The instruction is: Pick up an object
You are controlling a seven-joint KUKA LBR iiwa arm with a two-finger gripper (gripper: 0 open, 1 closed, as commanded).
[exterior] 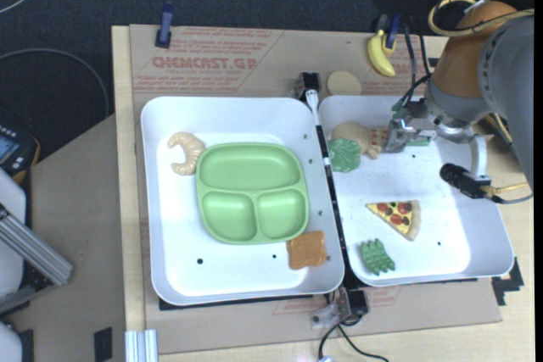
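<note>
My gripper [395, 136] hangs low over the back left part of the right bin [475, 254]. It sits right beside a small brown piece [373, 145] and a tan round piece [348, 131]. A green leafy piece [344, 155] lies just left of it by the bin's wall. Further forward in the same bin are a pizza slice [396, 216] and a dark green piece [376, 256]. The grey arm with its orange band [462, 64] comes in from the right.
The left bin [161, 208] holds a green divided plate [252, 191], a croissant [186, 152] at its back left and a brown toast piece [306, 250] at its front right. Behind the bins lie a banana [381, 54] and a tan disc [344, 83].
</note>
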